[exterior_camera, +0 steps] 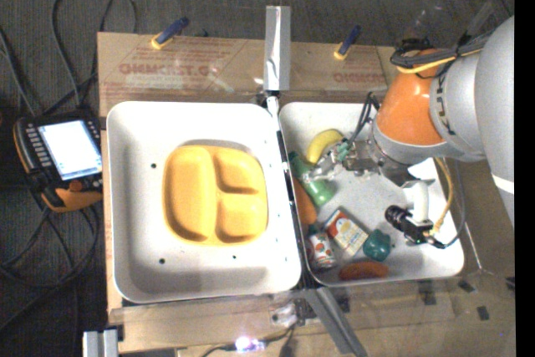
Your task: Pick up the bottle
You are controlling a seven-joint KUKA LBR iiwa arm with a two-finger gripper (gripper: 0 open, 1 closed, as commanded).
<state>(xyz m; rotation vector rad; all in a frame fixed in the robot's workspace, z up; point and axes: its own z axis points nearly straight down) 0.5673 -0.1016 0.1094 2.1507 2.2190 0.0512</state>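
Note:
The bottle [317, 190] is green and lies tilted near the left wall of the right bin [435, 263], its dark top pointing up-left toward the divider. My gripper [333, 162] hangs just above and to the right of the bottle, over its upper part and beside a yellow banana [323, 142]. The metal fingertip parts overlap the bottle's upper end in this view, and I cannot make out whether anything sits between them. The grey arm with its orange band [410, 109] reaches in from the right.
In the right bin an orange carrot [307, 209] lies along the left wall under the bottle. A red and white carton [344, 231], a small can [321, 251], a teal cup [378, 245] and a red sausage-like item [364, 270] crowd the front. A yellow divided tray [217, 192] sits in the left bin [134, 146].

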